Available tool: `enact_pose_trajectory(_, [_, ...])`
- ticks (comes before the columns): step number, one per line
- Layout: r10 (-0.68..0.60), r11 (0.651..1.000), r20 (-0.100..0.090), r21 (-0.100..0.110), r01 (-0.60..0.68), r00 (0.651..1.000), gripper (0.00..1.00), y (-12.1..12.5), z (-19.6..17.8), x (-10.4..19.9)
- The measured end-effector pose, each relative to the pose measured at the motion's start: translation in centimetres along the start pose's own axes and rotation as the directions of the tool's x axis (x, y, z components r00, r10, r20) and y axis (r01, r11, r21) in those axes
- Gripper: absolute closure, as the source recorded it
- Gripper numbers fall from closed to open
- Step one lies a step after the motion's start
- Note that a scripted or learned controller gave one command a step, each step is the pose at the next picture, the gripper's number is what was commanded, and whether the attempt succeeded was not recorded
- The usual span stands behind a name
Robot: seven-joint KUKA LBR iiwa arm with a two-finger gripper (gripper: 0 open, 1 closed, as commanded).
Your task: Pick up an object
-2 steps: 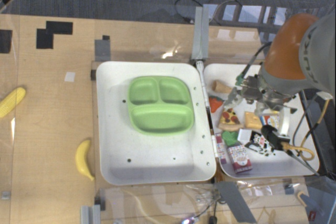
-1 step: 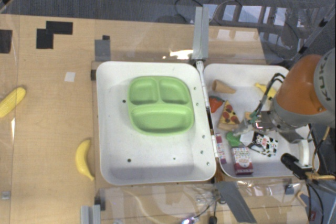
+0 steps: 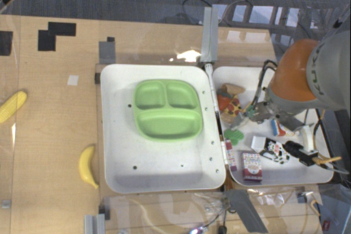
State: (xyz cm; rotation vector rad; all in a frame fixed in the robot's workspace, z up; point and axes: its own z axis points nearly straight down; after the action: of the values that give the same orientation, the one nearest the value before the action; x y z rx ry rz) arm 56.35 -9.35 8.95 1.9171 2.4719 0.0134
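arm (image 3: 307,76): reaching into right bin (image 3: 323,172) from right
gripper (image 3: 258,113): low over clutter, finger state can't tell
left bin (image 3: 115,172): green divided plate (image 3: 167,108)

1. Arm (image 3: 329,68): grey body, entering from the right edge of the view and angled down and to the left.
2. Orange band (image 3: 293,76): broad rounded collar just above the wrist, facing the camera.
3. Wrist: short grey section below the band, carrying dark cables along its left side.
4. Gripper (image 3: 258,112): at the arm's lower-left end, pointing down and left; its tip is small and partly hidden.
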Motion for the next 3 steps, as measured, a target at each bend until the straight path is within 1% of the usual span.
enact_pose_trajectory(1, [0.3,0.954,0.0,0.013,-0.3,0.954,0.0,0.9,-6.4,-4.5])
enact_pose_trajectory(2, [0.205,0.979,0.004,-0.008,-0.205,0.979,0.0,5.5,-0.4,-1.8])
enact_pose_trajectory(3, [0.167,0.986,0.001,-0.012,-0.167,0.986,0.0,5.2,-0.5,-2.3])
